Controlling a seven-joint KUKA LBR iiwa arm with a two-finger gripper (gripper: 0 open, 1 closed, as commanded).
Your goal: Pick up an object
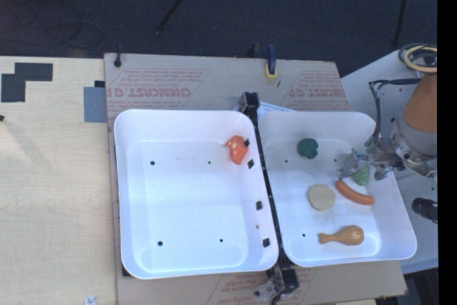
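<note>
Two flat white bins sit side by side on the desk [50,175], on top of a sheet of brown cardboard [178,86]. The left bin [143,253] has just one thing in it, a small orange toy [238,148] with a spot of yellow on it, lying near the bin's far right corner, close to the wall between the bins. The right bin [389,253] holds more toys. A dark green lump [308,147] lies near the back. A round tan disc, like a cookie [321,197], lies in the middle. An orange hot dog sausage [354,193] lies just beside the cookie, on its right. A tan chicken drumstick [343,236] lies near the front of the bin, apart from the others. The grey arm [421,132] comes in from the right with its orange band up high. Its pincer [359,169] is down in the right bin, right over a small pale green thing [361,175] that sits just behind the sausage. The metal tips look to be on both sides of the green thing, but I cannot tell if they are spread or pinching it
</note>
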